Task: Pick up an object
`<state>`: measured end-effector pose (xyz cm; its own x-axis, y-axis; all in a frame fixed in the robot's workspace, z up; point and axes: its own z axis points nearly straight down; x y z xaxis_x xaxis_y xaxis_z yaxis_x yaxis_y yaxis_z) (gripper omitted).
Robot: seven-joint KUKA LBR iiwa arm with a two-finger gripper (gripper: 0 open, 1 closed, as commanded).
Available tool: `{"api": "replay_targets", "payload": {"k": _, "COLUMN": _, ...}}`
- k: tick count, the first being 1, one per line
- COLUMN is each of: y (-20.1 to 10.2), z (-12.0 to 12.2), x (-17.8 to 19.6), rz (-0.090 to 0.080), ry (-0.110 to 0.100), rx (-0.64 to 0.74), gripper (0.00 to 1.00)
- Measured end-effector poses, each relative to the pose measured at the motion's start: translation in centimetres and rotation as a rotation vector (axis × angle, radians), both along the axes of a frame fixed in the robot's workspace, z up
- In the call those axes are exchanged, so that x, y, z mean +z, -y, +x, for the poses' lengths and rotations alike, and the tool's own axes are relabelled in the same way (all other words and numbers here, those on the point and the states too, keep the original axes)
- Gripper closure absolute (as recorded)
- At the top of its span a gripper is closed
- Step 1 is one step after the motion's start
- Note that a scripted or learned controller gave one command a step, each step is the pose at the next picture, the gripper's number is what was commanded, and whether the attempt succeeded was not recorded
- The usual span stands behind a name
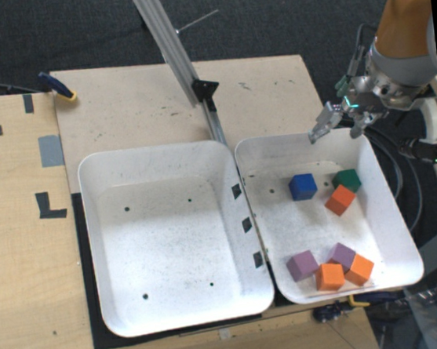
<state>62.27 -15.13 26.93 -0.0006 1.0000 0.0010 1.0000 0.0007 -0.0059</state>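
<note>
The right bin point(284, 229) holds several small cubes. A blue cube point(303, 186), a green cube point(348, 179) and an orange cube point(339, 200) lie near its far right corner. Two purple cubes point(301, 265) point(341, 254) and two orange cubes point(330, 276) point(360, 268) cluster at the near edge. My gripper point(337, 126) hangs over the bin's far right rim, above and behind the blue and green cubes. It is open with nothing between its fingers.
The left bin point(170, 231) sits beside the right one. A slanted metal post point(176, 52) rises behind the wall between the bins. Cables point(403, 163) run along the right side of the bench.
</note>
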Motion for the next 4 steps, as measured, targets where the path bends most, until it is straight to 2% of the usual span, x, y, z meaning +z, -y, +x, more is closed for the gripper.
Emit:
{"api": "replay_targets", "payload": {"k": 1, "y": 0.0, "z": 0.1, "x": 0.3, "rz": -0.002, "ry": 0.005, "rx": 0.001, "gripper": 0.0}}
{"api": "replay_targets", "payload": {"k": 2, "y": -0.1, "z": -0.2, "x": -3.8, "rz": -0.002, "ry": 0.005, "rx": 0.001, "gripper": 0.0}}
{"api": "replay_targets", "payload": {"k": 4, "y": -1.5, "z": -0.2, "x": -15.8, "rz": -0.001, "ry": -0.002, "rx": 0.001, "gripper": 0.0}}
